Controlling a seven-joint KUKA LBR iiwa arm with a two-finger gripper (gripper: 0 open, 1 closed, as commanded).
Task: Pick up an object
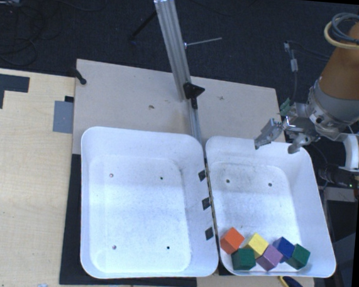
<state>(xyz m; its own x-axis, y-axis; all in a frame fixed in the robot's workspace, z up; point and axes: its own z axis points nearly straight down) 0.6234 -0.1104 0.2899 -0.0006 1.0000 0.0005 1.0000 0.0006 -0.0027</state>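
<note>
Several small blocks huddle at the near edge of the right bin [302, 177]: an orange block [232, 239], a yellow block [258, 244], a dark green block [243, 259], a purple block [270, 256], a blue block [284, 248] and a green block [299, 255]. My gripper [278, 140] hangs above the bin's far rim, well away from the blocks. Its two fingers are spread apart with nothing between them.
The left bin [95, 163] lies beside the right one. A slanted metal rail [176, 51] rises behind the two bins. The grey arm with its orange band [349, 58] comes in at the upper right.
</note>
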